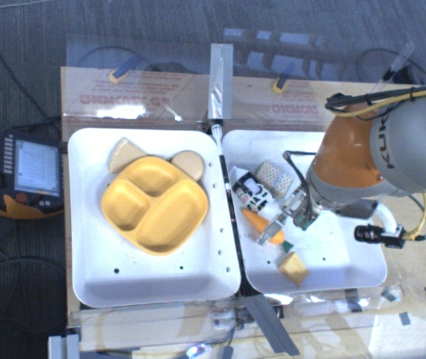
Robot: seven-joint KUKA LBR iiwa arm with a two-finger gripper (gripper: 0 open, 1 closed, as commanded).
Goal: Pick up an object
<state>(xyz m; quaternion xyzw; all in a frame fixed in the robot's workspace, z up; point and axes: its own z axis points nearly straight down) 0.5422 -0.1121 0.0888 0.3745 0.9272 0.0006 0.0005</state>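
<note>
Tool (271,229) low in right bin (362,275), tips at orange carrot-shaped toy (256,221); finger state, hold: cannot tell. Toy likely light, stiff, slick, tapered; grip across thick middle.

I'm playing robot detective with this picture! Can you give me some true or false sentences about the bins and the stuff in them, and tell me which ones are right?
1. The yellow divided tray lies in the left bin. True.
2. The gripper reaches into the left bin. False: it is over the right bin, by the orange carrot-like piece.
3. A tan block lies near the right bin's front edge. True.
4. The black and white item sits on the yellow divided tray. False: it lies in the right bin, near the divider.
5. The handheld screen sits inside a bin. False: it is outside, left of the left bin.
</note>
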